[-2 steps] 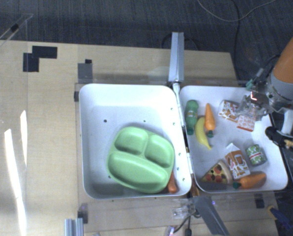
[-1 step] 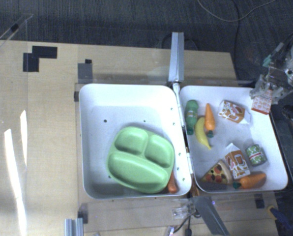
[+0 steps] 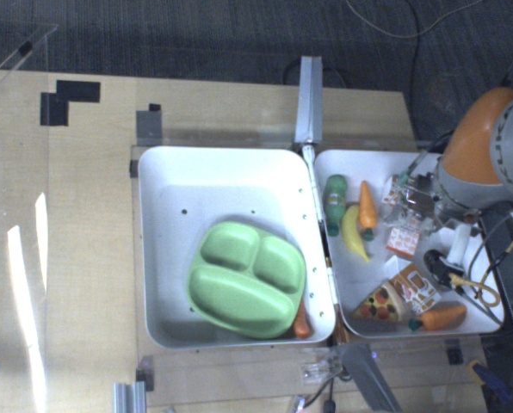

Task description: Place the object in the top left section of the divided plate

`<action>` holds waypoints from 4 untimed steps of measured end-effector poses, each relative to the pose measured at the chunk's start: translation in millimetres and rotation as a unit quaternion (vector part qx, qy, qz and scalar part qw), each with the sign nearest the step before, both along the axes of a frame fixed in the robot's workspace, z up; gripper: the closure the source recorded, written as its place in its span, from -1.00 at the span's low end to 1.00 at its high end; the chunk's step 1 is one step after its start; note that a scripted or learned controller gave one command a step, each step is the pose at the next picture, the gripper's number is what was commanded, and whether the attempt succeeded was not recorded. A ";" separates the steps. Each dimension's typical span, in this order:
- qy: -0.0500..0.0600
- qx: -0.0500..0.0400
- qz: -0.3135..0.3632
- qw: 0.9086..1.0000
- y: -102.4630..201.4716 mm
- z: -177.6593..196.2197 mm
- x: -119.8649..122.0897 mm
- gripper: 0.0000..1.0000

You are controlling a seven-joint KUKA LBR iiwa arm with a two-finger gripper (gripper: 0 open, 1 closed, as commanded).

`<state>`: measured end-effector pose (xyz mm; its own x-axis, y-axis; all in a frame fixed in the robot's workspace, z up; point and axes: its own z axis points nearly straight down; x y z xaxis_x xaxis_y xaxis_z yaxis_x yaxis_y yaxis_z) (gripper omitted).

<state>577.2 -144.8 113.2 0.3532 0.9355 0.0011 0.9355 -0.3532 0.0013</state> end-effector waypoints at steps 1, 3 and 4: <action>-0.002 0.000 0.008 1.000 118.6 83.7 30.3 1.00; -0.003 -0.001 0.276 0.961 158.9 155.5 -16.9 1.00; -0.001 -0.001 0.328 0.945 158.6 93.4 -86.4 1.00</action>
